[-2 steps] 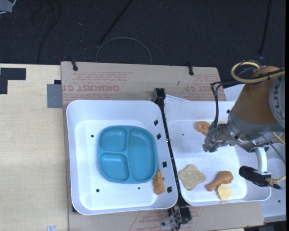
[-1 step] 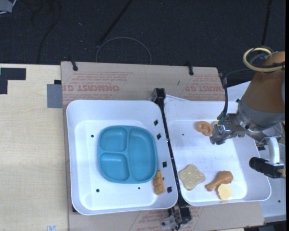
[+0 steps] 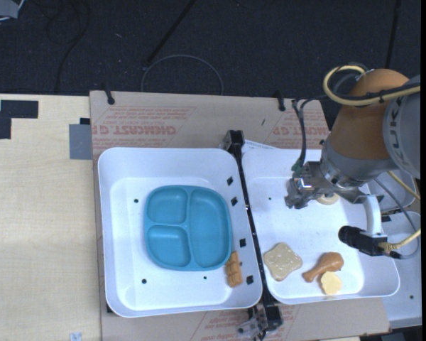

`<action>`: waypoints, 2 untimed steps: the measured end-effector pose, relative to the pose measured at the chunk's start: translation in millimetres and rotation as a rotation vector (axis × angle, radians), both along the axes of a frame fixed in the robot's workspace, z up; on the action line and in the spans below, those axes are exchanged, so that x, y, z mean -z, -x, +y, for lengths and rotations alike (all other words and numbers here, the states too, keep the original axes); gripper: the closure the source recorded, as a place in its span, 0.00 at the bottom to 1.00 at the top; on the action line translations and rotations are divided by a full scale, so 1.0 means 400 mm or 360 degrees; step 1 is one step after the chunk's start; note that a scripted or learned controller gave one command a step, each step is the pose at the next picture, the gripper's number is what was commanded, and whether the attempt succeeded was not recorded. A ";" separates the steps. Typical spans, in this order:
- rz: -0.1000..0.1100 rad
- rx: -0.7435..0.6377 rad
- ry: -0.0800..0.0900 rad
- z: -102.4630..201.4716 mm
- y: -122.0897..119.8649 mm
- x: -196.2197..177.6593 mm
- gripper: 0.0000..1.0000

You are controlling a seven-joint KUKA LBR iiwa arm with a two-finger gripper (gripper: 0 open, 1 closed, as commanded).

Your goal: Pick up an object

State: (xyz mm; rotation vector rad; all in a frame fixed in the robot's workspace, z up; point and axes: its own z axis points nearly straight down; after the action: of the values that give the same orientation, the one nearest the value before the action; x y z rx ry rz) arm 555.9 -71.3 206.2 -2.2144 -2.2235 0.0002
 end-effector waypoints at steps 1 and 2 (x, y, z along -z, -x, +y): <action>0.0002 -0.0002 -0.0001 0.153 -0.015 0.006 1.00; 0.0002 -0.0001 0.0000 0.289 -0.041 0.022 1.00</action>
State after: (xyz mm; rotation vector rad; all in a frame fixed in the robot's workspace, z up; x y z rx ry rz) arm 572.3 44.2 197.5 -2.2133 -2.2236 0.0014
